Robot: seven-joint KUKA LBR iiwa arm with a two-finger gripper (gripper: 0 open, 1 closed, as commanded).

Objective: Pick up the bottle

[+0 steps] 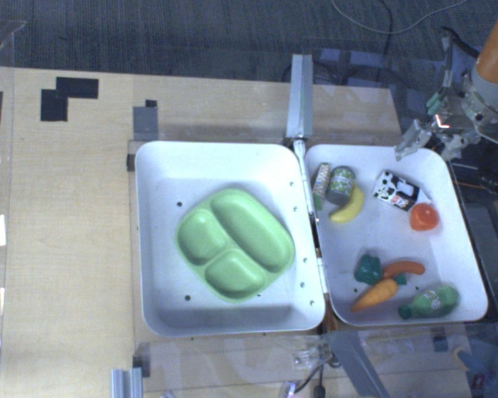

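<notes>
Lying on its side in the near right corner of the right bin (469, 247), the green bottle (430, 302) is seen just beside a toy carrot (374, 293). The hand (427, 135) is held over the bin's far right corner, well apart from the bottle; whether its fingers are apart or together cannot be told, as they are blurred and small. The arm is cut off by the frame's right edge. A green divided plate (235, 243) is seen in the left bin (162, 222).
</notes>
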